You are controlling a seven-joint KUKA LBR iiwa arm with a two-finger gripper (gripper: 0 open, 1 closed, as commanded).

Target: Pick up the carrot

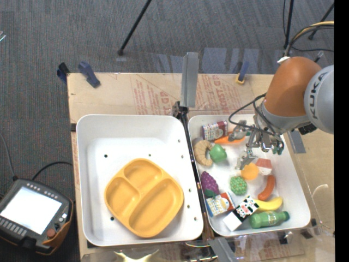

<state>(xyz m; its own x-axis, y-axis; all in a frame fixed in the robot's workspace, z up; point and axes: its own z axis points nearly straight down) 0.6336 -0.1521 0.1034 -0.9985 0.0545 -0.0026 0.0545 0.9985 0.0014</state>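
Carrot [230, 140] lies in the right bin [301, 187] — not lifted. Claw [260, 145] hovers just beside it; whether parted or closed, I cannot tell. Grasp outstanding.

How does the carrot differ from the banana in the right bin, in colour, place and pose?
The carrot is orange; the banana is yellow. The carrot lies near the far wall of the right bin, beside a small can, while the banana lies near the front, just above a green bottle. The carrot is close to the tool; the banana is farther from it. Both are long toy foods lying flat.
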